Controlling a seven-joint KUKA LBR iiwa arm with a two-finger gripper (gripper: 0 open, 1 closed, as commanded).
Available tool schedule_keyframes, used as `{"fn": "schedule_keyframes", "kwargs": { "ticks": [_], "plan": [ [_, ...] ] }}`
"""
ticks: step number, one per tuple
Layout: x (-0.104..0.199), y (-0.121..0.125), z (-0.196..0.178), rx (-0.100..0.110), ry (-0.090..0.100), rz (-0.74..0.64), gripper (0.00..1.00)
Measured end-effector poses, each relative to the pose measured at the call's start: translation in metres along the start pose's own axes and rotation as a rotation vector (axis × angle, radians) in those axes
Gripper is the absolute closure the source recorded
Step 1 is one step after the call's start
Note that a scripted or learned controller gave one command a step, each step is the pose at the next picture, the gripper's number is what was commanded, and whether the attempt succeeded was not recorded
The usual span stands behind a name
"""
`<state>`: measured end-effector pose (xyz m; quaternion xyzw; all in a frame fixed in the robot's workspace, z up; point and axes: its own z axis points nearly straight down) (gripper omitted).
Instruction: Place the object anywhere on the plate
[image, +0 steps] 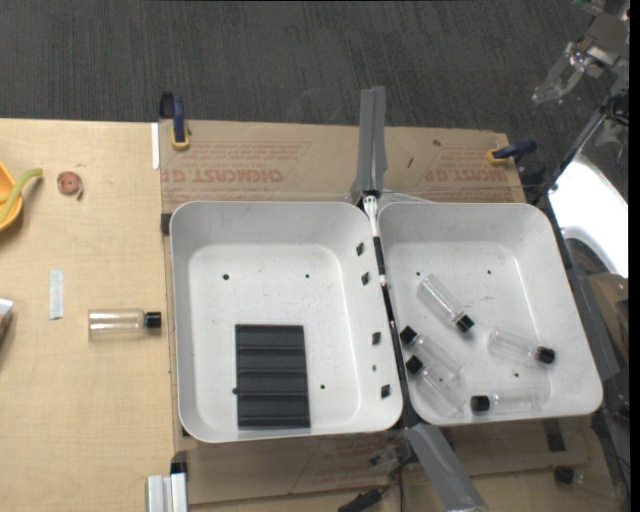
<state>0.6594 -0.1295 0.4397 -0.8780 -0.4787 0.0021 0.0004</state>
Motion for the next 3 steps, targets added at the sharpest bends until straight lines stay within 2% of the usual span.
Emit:
{"fn": "schedule_keyframes", "kwargs": {
  "ticks": [1,2,3],
  "plan": [
    [-0.076,0.026,0.000,0.001,0.000,0.105,0.00],
    [-0.044,0.023,0.003,0.001,0.000,0.329,0.00],
    [-0.124,-0.023,0.000,0.002,0.000,0.495,0.00]
  ]
}}
